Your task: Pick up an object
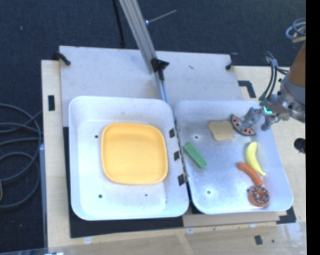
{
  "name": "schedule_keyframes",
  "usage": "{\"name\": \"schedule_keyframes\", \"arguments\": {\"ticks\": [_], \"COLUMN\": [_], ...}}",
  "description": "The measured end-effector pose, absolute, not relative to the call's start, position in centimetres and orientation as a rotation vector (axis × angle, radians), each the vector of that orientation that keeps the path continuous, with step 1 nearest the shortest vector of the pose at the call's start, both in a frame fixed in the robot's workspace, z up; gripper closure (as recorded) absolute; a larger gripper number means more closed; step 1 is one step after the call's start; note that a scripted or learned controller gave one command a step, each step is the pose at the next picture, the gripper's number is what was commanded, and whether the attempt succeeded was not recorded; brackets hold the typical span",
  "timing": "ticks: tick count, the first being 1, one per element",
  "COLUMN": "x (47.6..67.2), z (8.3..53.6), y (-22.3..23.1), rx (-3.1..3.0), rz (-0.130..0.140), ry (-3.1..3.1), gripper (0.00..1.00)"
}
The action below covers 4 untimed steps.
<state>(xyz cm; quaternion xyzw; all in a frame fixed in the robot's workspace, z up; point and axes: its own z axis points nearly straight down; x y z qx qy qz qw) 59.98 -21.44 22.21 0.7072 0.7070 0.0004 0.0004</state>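
Note:
My gripper (259, 119) hangs over the far right part of the right bin (218, 203), its two fingers apart with nothing between them. Just left of the fingers lies a small dark red wedge like a melon slice (239, 126), close to them but not gripped. In the same bin are a tan bread slice (221, 130), a green block (194, 155), a yellow banana (253, 157), an orange sausage (250, 173) and a chocolate doughnut (259, 195).
The left bin (83, 195) holds a large yellow square plate (133, 153). A grey metal pole (141, 33) rises from between the bins at the back. Cables lie on the floor to the left.

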Motion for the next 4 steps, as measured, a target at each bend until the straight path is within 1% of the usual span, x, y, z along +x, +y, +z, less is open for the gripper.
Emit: {"name": "schedule_keyframes", "arguments": {"ticks": [1, 2, 3, 4], "x": [60.0, 59.7, 60.0, 60.0], "z": [22.2, 18.0, 13.7, 10.0], "y": [-21.4, -21.2, -21.1, -21.1], "rx": [2.221, 2.223, 2.223, 2.220], "rz": [0.001, -0.003, -0.004, 0.001], "ry": [2.221, 2.222, 2.222, 2.222], "gripper": [0.00, 0.00, 0.00, 0.00]}}
